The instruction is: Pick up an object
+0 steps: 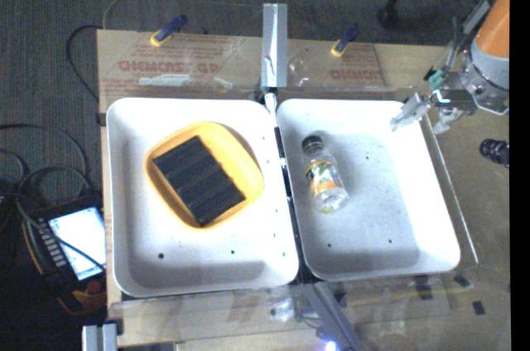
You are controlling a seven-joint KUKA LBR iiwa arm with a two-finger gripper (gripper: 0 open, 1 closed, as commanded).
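So your bench (124,60) is the biggest thing here, a wood-coloured board with red lettering showing through a clear sheet at the back, sitting on dark carpet. On it you've got the two white bins side by side. The left bin (132,250) has a yellow dish (245,151) lying in it, tilted at an angle, and a black ribbed pad (199,180) sits on top of that dish and covers most of its middle. The right bin (389,233) has just the one thing, a small clear bottle (325,175) with a dark cap and an orange-ish label, lying on its side in the left part of the bin, cap end pointing toward the back. That's your pickable object over there, and nothing is touching it.

Your arm (497,35) comes in at the right edge, orange band visible up top. The gripper (422,111) hangs over the back right corner of the right bin, well apart from the bottle. Its fingers look spread with nothing between them, so you're holding nothing right now.

Smaller stuff: a metal bar (274,43) stands upright between the bins at the back, and two blue-and-yellow clamps (169,30) (344,40) pin the back edge of the bench. A tablet-like device with a lit screen (76,240) lies on the floor to the left.
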